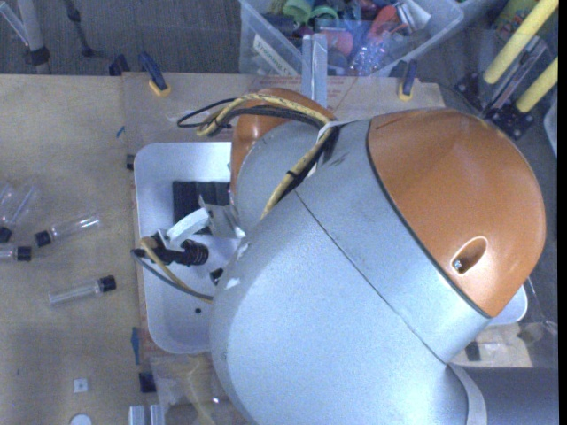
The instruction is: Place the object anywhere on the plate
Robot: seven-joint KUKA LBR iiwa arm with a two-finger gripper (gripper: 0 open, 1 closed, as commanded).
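Observation:
The grey and orange arm [381,264] covers most of the view and hides the right bin. It reaches down into the left white bin [164,317], whose left wall and near corner show. My gripper [208,212] sits low in the far half of this bin, mostly hidden under the wrist. A dark flat shape [197,193] lies right by it; I cannot tell whether it is a loose thing or part of the gripper. The arm hides the plate and whatever else lies in the bins.
Several clear vials with black caps [75,228] lie on the wooden bench left of the bin. A clear tub of coloured toys [345,11] stands at the back. Blue clamps [158,82] grip the bench edge, and yellow tubes [532,25] lean at the top right.

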